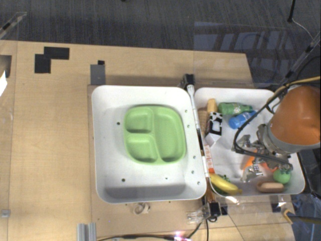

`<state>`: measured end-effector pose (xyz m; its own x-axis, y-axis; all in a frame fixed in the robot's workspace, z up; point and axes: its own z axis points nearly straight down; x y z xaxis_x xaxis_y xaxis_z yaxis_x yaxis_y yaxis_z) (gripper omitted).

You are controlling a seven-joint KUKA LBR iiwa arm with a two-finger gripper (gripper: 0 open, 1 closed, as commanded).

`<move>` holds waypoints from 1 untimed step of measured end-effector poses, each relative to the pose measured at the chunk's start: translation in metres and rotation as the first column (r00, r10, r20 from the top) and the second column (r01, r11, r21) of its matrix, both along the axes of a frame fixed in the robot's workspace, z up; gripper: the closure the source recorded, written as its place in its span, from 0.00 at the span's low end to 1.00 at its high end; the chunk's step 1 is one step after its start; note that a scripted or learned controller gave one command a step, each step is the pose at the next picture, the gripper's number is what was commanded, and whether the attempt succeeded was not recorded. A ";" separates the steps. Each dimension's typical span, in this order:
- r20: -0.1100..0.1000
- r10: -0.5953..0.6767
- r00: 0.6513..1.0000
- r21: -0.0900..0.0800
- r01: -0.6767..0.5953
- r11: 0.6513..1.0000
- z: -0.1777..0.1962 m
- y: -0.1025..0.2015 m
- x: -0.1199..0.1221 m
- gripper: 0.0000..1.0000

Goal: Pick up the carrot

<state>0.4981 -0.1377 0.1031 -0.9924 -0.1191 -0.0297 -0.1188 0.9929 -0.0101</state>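
The small orange carrot (249, 162) lay in the right white bin (299, 186), directly under the metal end effector (254, 167); whether its jaws were apart could not be told.

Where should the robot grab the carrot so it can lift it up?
Probably around the middle of the carrot, coming straight down from above. It lies flat in the right bin, and only a short orange piece shows beneath the end effector, so its exact direction is hard to tell. The banana and sausage lie close, so a narrow pinch seems safest.
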 end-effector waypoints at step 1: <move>-0.016 -0.123 0.992 0.010 0.124 0.992 -0.013 -0.014 -0.002 0.00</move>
